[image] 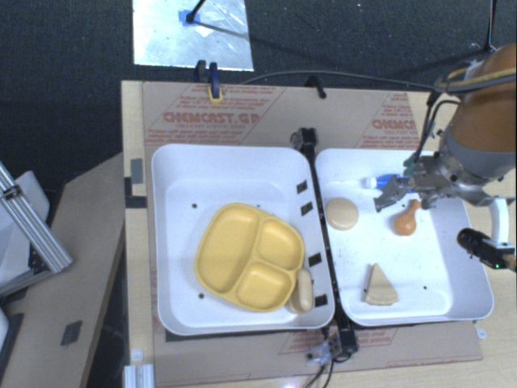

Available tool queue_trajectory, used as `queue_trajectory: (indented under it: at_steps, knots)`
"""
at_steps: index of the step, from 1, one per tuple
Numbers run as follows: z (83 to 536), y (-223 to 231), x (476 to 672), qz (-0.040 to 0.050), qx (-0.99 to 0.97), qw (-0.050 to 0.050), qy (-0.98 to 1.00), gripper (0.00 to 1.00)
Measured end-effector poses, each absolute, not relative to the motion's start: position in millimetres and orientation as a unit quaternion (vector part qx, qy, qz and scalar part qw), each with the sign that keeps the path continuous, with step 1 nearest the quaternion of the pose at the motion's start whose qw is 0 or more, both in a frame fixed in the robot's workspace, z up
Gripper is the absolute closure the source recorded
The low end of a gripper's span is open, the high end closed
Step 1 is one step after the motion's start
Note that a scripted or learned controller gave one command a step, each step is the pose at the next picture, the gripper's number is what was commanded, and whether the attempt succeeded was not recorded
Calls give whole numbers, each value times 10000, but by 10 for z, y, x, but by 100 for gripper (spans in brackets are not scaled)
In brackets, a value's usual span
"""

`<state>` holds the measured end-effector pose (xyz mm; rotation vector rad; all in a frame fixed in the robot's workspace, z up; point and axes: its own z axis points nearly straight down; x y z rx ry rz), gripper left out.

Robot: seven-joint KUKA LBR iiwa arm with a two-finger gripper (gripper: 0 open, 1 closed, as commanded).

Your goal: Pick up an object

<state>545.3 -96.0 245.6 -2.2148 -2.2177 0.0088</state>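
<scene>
My gripper [395, 193] hangs over the back half of the right bin [452, 301]. Just right of and below it lies an orange drumstick-shaped toy [405, 220], which looks free of the gripper. A small blue and white object [380, 182] lies just behind the gripper, partly hidden by it. To the gripper's left sits a round beige cookie [342, 213]. Near the bin's front lies a tan wedge-shaped piece [378, 286].
The left bin [174, 217] holds a yellow divided plate [250, 255], with a small beige bread-like piece [303, 290] at its right edge. A raised divider [321, 241] with black clips separates the bins. The arm [485, 120] comes in from the right.
</scene>
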Motion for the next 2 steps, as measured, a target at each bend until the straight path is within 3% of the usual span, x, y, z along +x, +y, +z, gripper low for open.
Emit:
queue_trajectory:
  at_steps: [1,2]
  knots:
    - [2510,-959,5475,-7,-7059,-8,-7083,0]
    - [2097,-960,5477,3,-7066,7,-7076,0]
